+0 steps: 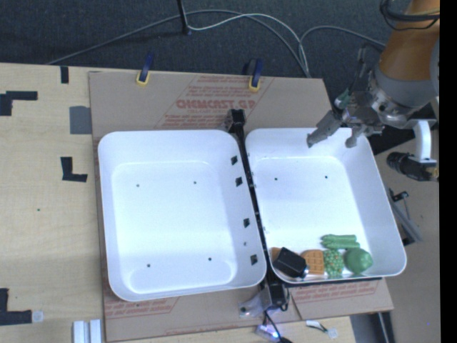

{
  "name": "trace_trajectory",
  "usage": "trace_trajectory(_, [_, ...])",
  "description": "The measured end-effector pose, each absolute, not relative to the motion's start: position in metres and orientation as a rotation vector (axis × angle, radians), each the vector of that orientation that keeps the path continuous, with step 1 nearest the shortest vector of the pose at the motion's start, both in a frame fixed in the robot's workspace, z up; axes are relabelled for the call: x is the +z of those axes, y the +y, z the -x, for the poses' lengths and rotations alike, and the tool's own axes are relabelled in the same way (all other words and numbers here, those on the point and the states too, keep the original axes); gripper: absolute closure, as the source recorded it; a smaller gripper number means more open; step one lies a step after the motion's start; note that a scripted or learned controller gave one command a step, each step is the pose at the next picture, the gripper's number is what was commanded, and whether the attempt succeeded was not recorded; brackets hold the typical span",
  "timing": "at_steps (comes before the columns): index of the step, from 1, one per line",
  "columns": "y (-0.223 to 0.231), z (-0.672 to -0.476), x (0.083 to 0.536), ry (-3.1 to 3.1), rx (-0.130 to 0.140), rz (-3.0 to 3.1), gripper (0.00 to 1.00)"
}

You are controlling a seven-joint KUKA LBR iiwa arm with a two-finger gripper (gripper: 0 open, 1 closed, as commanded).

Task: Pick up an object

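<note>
Camera view, looking down at a slant on a bench with two shallow white bins side by side on a cardboard sheet (214, 102).

The gripper (333, 136) hung over the far right corner of the right bin (314, 191), at the end of a grey arm with an orange band (414, 27) that reached in from the right. Its two fingers stood apart, and nothing lay between them.

The step in hand looked like the approach: no object had been picked up, and the gripper was well apart from anything it could take. The next move would call for carrying the gripper toward the near edge of the right bin, lowering it over one piece, and closing on that piece alone, which could be awkward since the pieces crowded together against the bin wall.

The left bin (171, 213) held no objects. The right bin held a small cluster along its near edge: from left to right, a black object (290, 263), an orange piece (313, 261), a green bumpy piece (333, 262), and a round green piece (358, 260), with a long green piece (340, 241) just beyond them. The exact kind of each item was too small to tell.
</note>
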State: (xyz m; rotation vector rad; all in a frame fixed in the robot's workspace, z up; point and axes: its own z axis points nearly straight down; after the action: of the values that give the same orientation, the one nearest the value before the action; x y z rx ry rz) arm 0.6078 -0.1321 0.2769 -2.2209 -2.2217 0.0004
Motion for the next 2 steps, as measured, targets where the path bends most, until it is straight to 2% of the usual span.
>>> trace_trajectory(1, [-0.108, -0.503, 0.254, -2.218, 0.003, 2.219, 0.00])
trace_trajectory(2, [-0.156, -0.521, 0.135, -2.212, 0.010, 2.220, 0.00])
